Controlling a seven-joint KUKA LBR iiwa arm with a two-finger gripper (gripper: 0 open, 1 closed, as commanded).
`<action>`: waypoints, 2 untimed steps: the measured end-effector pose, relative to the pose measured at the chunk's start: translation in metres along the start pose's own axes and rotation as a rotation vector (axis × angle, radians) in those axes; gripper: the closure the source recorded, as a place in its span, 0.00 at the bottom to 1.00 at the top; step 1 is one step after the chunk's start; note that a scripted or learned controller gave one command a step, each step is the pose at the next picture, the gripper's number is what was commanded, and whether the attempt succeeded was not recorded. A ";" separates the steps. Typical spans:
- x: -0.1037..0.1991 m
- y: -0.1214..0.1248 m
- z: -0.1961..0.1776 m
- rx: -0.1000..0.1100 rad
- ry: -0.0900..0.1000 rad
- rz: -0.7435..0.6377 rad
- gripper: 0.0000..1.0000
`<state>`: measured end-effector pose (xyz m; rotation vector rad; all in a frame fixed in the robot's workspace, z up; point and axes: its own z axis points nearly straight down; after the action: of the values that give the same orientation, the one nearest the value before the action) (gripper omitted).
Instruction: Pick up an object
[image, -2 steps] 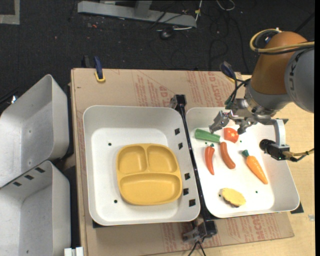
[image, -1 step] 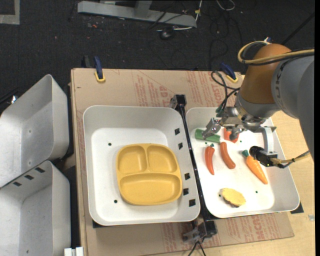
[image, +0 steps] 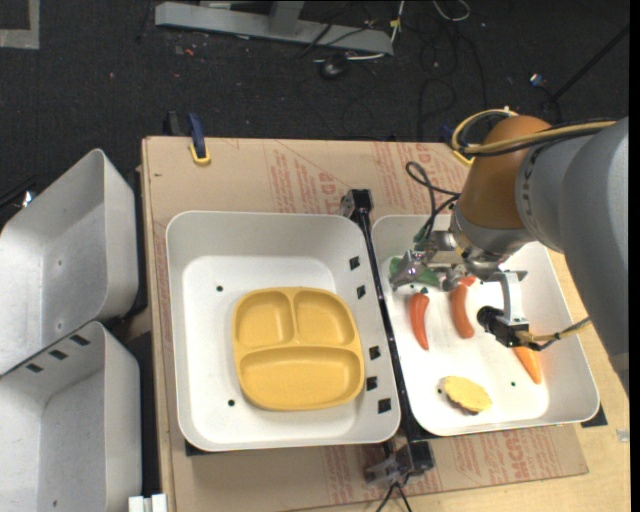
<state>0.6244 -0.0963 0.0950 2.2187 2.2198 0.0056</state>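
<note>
Camera view: red print on board (image: 300, 180) unreadable.

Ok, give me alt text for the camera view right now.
The grey arm's gripper hangs low over the right bin, above a red chili, an orange sausage-shaped piece, a carrot and a yellow piece. The left bin holds a yellow divided plate.

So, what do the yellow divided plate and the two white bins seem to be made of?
The yellow divided plate looks like moulded plastic with a matte finish: one even colour, soft rounded ridges between its three compartments. The two white bins, left and right, also look like smooth plastic, slightly glossy, with rounded corners and thin rims; painted metal cannot be ruled out.
</note>
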 end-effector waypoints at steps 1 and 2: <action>-0.001 -0.001 -0.010 0.002 -0.001 0.002 1.00; 0.003 -0.009 -0.061 -0.001 -0.001 0.002 1.00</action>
<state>0.6149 -0.0936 0.1564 2.2196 2.2173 0.0050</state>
